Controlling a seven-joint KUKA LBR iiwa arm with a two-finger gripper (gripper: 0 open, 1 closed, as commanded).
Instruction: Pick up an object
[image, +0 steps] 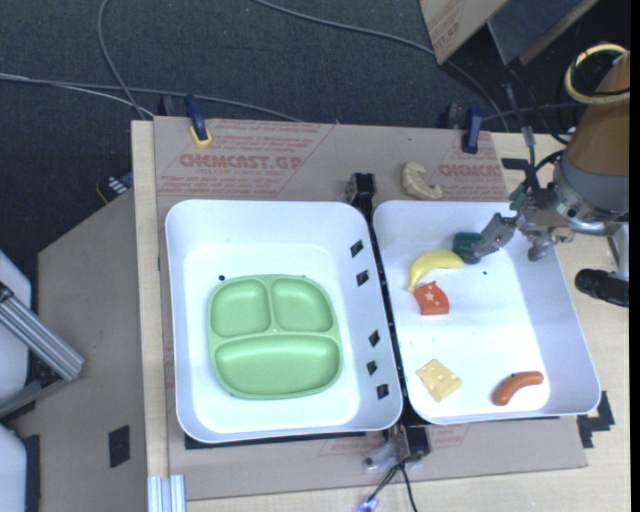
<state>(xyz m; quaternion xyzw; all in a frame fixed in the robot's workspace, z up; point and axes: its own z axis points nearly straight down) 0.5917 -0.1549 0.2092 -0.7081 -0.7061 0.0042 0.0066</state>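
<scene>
Left shallow white bin (190, 300) holds pale green three-compartment plastic tray (275, 335).

Right shallow white bin (555, 310) holds the candidates: yellow toy banana (434, 266), dark green lump (466, 243) touching its far end, red block with star (432, 299), yellow cheese wedge (438, 379), orange-red toy sausage (517, 387).

Grey arm with orange band (600, 150) reaches in from right.

Gripper (510, 238) low at far side of right bin, beside green lump; whether spread or pressed together, cannot tell. Nothing seen pinched.

Step judged: approach, pre-grasp. Next move calls for centring over green lump or banana, descending, closing.
</scene>
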